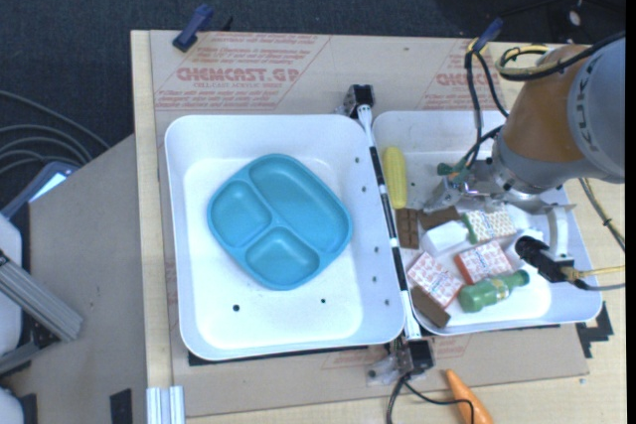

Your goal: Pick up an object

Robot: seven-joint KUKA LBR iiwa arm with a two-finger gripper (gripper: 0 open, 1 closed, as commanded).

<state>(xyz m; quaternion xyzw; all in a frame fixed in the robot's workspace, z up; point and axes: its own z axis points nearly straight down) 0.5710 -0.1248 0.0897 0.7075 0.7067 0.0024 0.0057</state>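
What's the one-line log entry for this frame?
arm: over right bin | grasp: none visible | right bin: corn, green bottle, small boxes | left bin: blue plate

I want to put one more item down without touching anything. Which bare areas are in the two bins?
Left bin: bare floor all around the blue divided plate, widest along the near edge. Right bin: crowded; yellow object, patterned packets and green bottle fill it, with the arm above.
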